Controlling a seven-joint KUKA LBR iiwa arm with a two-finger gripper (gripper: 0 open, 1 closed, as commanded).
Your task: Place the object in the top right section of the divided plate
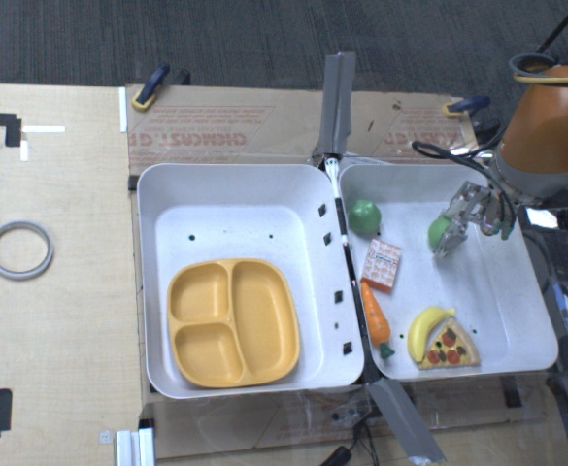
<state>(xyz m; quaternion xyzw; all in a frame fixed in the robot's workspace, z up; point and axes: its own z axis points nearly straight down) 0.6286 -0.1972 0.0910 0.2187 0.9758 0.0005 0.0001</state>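
left bin [157, 260]: yellow divided plate [233, 320], sections bare
right bin [517, 357]: green ball [365, 216], box [382, 265], carrot [376, 316], banana [422, 326], pizza slice [451, 347]
gripper [455, 236]: fingers pinching green object [441, 230], low over right bin's upper part

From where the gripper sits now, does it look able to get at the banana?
Probably yes. The banana lies in the open on the right bin's floor, touching only the pizza slice on one side. The gripper is over the same bin beside a green object, with nothing standing between them.
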